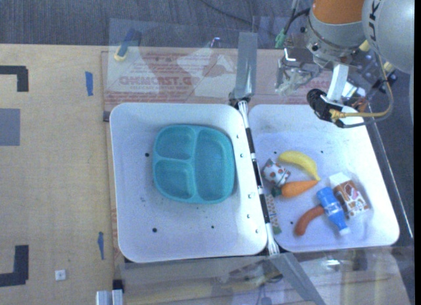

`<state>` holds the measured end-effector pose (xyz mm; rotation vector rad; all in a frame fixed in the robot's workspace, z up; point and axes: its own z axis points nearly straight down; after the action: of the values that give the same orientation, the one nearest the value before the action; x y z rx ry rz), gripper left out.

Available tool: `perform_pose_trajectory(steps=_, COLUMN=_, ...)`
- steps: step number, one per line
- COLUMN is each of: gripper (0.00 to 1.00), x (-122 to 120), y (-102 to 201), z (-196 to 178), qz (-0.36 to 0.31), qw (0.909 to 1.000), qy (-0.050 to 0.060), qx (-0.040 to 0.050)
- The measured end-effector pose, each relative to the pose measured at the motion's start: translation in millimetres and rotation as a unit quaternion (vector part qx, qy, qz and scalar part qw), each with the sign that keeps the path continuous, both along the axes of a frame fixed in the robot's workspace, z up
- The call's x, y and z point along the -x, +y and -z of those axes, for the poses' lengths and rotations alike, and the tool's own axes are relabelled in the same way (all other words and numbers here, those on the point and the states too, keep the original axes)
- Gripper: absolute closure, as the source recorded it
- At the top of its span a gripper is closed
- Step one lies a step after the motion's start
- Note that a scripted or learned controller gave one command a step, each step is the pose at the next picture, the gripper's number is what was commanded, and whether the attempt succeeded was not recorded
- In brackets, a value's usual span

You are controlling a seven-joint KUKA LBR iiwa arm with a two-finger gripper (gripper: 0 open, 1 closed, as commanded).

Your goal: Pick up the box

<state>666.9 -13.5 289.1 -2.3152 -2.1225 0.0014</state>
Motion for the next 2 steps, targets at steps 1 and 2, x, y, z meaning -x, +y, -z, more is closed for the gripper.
perform_pose_trajectory(steps=1, gripper=1.00, x=0, y=0, z=-103, qz=-0.035, qw=0.9994, qy=-0.002, qx=0.0005)
perform_pose_trajectory(steps=2, gripper=1.00, x=0, y=11, z=-13, qz=-0.054, qw=0.9985, qy=-0.001, qx=0.0000)
